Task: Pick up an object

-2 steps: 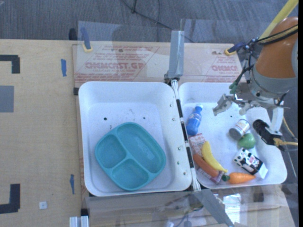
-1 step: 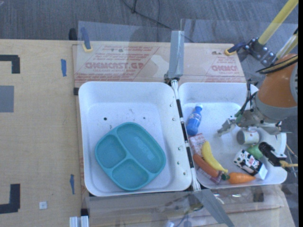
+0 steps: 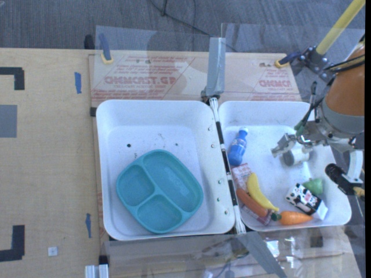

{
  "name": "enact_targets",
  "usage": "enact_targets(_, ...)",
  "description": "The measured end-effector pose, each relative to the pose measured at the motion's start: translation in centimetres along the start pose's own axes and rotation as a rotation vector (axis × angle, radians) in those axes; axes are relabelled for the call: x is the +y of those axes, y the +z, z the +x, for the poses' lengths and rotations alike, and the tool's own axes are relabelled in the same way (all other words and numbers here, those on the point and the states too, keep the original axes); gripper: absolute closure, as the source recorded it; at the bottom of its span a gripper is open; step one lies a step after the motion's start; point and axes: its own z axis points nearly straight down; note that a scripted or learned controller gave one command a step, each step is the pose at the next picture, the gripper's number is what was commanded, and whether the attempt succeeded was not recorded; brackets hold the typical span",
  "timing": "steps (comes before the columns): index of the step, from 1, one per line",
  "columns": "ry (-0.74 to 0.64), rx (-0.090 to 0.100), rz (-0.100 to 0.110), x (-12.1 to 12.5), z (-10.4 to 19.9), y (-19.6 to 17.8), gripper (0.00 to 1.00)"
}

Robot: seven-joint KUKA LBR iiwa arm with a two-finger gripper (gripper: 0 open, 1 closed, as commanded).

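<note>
Right bin, centre-right of frame, holds all the loose candidates. None named by the task, so I pick by handling.

Banana, lower middle of that bin: looks like a plastic toy, so I judge it light, stiff, a bit slick. I would take it across the middle of the curve, where it is narrowest.

Bottle, blue with white cap, lies on its side by the left wall of the bin. Probably light and hard, apt to roll; grip across the body, not the cap.

Carrot, lower right, tapered, likely to squirt out of a pinch near the tip.

Cow-patterned toy, just above the carrot; looks soft, forgiving.

Red-brown sausage-like piece lies touching the banana's left side; crowded.

Green piece at the right wall, partly hidden; cannot identify it.

Hand is low in the upper right part of the bin, over a pale roundish thing I cannot make out. Whether it is apart or closed I cannot tell.

Count: two bins, one of each item above. One teal tray, three compartments, lies alone in the left bin. Bench runs off to the left.
</note>
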Motion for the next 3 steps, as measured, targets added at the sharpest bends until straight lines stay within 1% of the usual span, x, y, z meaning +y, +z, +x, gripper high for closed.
enact_targets(1,0.017,-0.001,-0.008,-3.9,3.0,7.6,0.00)
enact_targets(2,0.094,0.015,-0.010,4.4,-0.2,7.5,0.00)
enact_targets(3,0.038,0.001,0.003,-3.6,4.2,7.3,0.00)
